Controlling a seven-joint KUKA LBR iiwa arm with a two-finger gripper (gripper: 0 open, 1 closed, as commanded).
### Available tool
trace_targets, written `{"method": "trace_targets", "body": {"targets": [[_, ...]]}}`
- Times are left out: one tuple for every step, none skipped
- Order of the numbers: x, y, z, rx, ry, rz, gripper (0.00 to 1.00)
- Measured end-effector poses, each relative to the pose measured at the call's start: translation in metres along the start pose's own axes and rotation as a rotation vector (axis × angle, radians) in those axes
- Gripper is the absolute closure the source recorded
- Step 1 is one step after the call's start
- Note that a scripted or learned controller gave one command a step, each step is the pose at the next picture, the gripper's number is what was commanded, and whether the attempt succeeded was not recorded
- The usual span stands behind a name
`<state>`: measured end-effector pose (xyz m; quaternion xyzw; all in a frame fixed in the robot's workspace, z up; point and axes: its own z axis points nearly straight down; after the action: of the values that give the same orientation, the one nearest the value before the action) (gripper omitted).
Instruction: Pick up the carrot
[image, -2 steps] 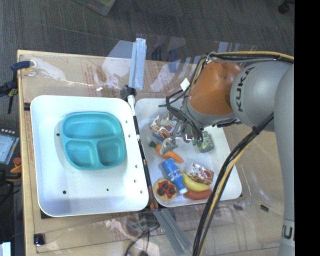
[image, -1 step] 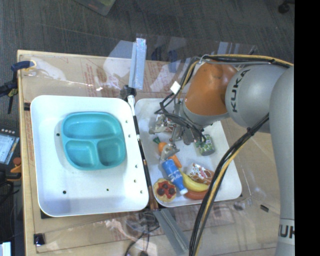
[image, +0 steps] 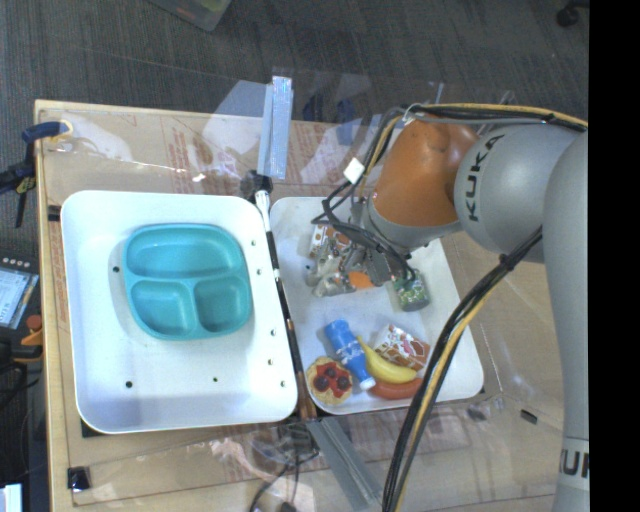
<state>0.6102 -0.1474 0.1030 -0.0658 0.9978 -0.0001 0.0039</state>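
Observation:
The carrot (image: 358, 281) shows as a small orange piece in the upper middle of the right bin (image: 445, 300). My gripper (image: 328, 268) is lowered into that bin under the orange wrist band. It sits just left of the carrot and looks to be touching or nearly touching it. The wrist and cables hide part of the carrot and the gripper's tips.
A green-patterned item (image: 410, 292) lies right of the carrot. At the bin's front lie a blue bottle (image: 347, 345), a banana (image: 390, 365), a red-and-white slice (image: 403, 347), a red pepper (image: 395, 388) and a berry tart (image: 330, 378). The left bin (image: 90, 340) holds a teal divided plate (image: 187, 277).

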Motion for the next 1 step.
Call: {"method": "trace_targets", "body": {"targets": [[0.0051,-0.0527,-0.063,0.0,0.006,-0.032,1.0]]}}
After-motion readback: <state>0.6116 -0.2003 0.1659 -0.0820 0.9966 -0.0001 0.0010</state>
